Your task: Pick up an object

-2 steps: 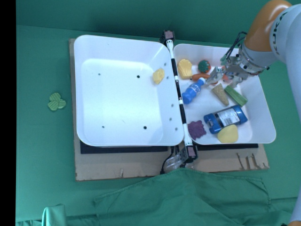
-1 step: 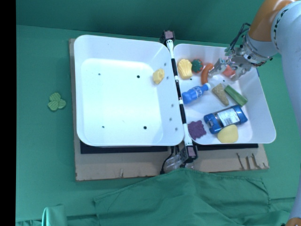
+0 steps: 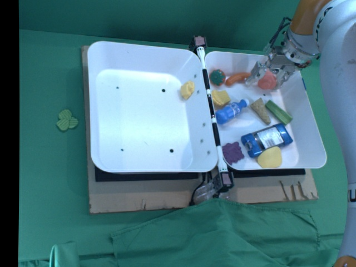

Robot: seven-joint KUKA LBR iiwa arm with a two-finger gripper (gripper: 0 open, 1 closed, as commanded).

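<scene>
My gripper hangs over the back of the right bin, and its two fingers stand apart on either side of a pinkish-red lump. The lump sits low between the fingers; whether they touch it I cannot tell. Just left of it lies an orange carrot-like piece. Also in the right bin are a dark green and red item, a yellow piece, a blue bottle, a tan wedge, a green stick, a blue labelled can, purple grapes and a yellow lemon shape.
The left bin holds one yellow piece near its right wall. A green leafy toy lies on the green cloth left of the bins. A black divider runs between the bins. Crumpled green cloth covers the front.
</scene>
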